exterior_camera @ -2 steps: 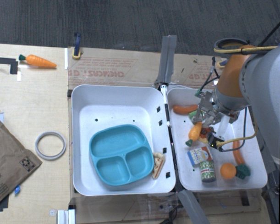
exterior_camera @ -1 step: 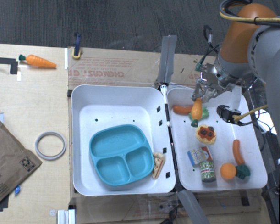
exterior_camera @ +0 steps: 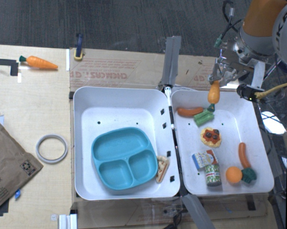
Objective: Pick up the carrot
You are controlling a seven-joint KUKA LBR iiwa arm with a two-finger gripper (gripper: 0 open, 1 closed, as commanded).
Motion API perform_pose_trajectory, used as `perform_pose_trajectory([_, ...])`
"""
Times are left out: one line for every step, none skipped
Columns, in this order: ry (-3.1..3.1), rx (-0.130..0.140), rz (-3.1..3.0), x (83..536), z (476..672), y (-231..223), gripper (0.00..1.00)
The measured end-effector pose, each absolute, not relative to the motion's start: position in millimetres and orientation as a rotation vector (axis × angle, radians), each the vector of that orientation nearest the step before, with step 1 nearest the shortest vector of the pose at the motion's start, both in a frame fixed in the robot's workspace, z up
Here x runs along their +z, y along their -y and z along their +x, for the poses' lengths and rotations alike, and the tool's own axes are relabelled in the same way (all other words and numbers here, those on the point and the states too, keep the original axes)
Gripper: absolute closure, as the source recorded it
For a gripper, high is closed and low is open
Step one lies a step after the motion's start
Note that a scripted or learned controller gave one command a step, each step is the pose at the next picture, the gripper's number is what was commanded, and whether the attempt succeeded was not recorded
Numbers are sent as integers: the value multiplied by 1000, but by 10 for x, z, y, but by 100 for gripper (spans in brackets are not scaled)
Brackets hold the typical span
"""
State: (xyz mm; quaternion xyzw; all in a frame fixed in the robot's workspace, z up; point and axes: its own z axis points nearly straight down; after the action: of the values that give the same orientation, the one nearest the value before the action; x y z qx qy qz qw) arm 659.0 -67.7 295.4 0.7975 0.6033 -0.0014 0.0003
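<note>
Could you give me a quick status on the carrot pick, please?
Claw shut on carrot, lifted over right bin. Hot dog below, clear.

Grey arm (exterior_camera: pixel 278 27) with orange band, black cables along wrist, metallic silver tool (exterior_camera: pixel 223 74)

- Bright, even light from overhead; colours read clearly.
- The white bins (exterior_camera: pixel 81 133) show mild glare on their rims and soft, short shadows beside the objects.
- Focus is fairly sharp across the bench.
- The upper right looks slightly soft.
</note>
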Motion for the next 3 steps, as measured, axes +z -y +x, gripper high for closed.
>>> perform_pose_trajectory([-2179,-5,2264,3128,6429,1093,100])
perform_pose_trajectory([-2224,-4,2219,4249,6197,788,100])
perform_pose_trajectory([-2615,-3,1742,3282,6592,579,100])
